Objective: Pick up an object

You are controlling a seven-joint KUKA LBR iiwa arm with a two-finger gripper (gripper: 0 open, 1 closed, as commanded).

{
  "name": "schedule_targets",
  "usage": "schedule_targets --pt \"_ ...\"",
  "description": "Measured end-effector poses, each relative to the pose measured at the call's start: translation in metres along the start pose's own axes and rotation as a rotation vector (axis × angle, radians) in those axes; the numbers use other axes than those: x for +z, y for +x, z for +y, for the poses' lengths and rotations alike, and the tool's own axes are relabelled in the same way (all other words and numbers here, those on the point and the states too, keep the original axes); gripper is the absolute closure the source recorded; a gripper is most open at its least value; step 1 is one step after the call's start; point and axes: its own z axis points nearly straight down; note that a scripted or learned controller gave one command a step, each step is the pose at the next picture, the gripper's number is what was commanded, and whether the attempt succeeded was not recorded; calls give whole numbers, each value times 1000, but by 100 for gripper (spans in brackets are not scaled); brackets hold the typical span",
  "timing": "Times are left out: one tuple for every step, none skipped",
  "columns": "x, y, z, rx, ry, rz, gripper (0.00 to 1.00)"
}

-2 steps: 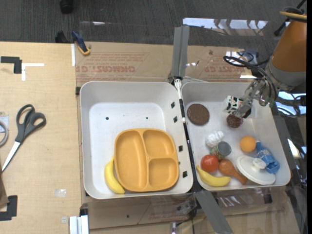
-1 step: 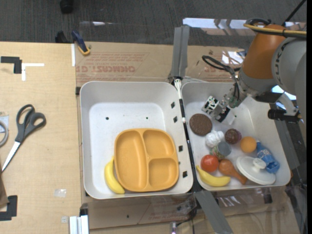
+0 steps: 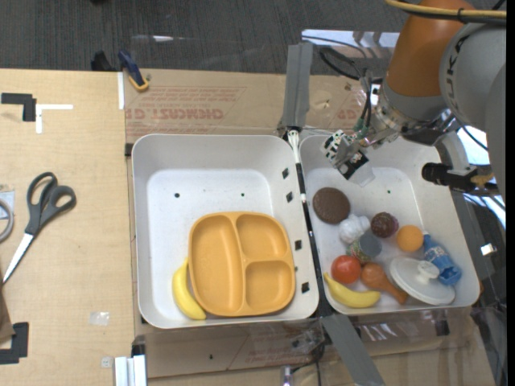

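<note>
Grey arm with orange band point(image 3: 426, 34) reaches in from the right, wrist bent down over the far left corner of the right white bin point(image 3: 463, 240). The jaws' assembly, the gripper point(image 3: 348, 155), hangs above bare bin floor just beyond the brown round cookie-like disc point(image 3: 331, 204); cannot tell whether the jaws are apart or together, nothing visibly between them.

Counts, right bin: one brown disc, one white small lump point(image 3: 352, 230), one dark maroon ball point(image 3: 384, 224), one orange ball point(image 3: 410, 238), one red tomato-like ball point(image 3: 346, 268), one yellow banana point(image 3: 352, 296), one orange-brown carrot-like piece point(image 3: 383, 281), one white lid-like plate point(image 3: 423, 282), one blue-and-white packet point(image 3: 441, 264). All crowd the near half, beyond the disc the floor is open.

Left white bin point(image 3: 153, 215): one orange three-compartment plastic tray point(image 3: 241, 262), one yellow banana at its near left edge point(image 3: 184, 296); far half open.

On the bench point(image 3: 64, 215), left of the disc: one pair of grey-handled scissors point(image 3: 36, 215).
</note>
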Motion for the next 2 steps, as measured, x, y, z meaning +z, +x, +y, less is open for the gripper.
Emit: schedule_targets --pt "0 34 29 218 1 0 100" --pt "1 82 -48 58 3 2 100"
